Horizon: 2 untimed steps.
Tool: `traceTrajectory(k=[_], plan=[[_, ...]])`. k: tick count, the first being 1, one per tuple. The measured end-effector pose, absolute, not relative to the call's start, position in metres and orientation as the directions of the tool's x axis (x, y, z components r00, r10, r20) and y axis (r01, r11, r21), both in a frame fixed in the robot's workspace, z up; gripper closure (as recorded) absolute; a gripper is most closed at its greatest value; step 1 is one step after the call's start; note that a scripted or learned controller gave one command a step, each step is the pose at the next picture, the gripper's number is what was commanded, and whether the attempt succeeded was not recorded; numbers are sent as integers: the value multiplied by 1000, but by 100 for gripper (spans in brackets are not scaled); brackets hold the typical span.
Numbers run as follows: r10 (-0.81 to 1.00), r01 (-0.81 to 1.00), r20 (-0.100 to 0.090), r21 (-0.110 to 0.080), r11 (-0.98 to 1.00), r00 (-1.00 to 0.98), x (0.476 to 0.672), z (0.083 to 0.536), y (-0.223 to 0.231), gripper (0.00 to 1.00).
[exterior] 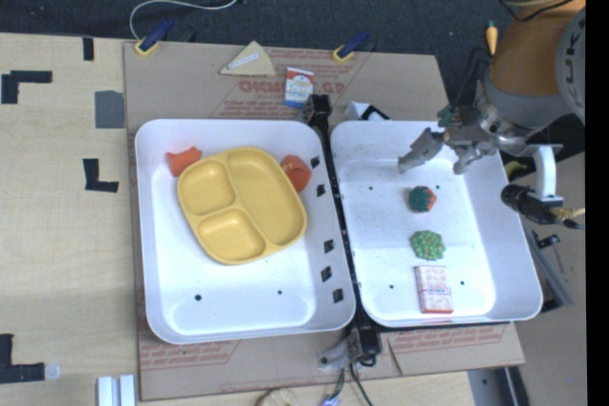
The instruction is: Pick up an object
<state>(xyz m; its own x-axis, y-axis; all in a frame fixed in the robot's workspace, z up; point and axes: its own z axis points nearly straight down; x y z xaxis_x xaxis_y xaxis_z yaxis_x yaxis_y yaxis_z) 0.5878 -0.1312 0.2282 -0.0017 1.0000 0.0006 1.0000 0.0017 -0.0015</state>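
My gripper [441, 156] hangs over the back of the right bin [381, 299], its two grey fingers spread open with nothing between them. Just below it lies a small green and orange ball [421, 199]. Further toward the front sit a green knobbly lump [428, 245] and a pink and white box [434, 289]. The left bin [171, 299] holds a yellow divided tray [241, 203], with an orange piece [184, 159] at its back left and a reddish-orange piece [298, 172] at its right.
A small red, white and blue carton [299, 88] and a triangular card [250, 61] lie on the brown board behind the bins. Black clips [319, 107] run along the divide between the bins. A cable [190, 5] loops at the back.
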Motion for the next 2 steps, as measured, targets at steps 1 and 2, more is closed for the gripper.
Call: traceTrajectory(k=[1, 2], plan=[[1000, 1000, 0, -5, -1, 1, 576, 111, -200, 0], [1000, 1000, -1, 2, 1, -1, 526, 86, -142, 0]])
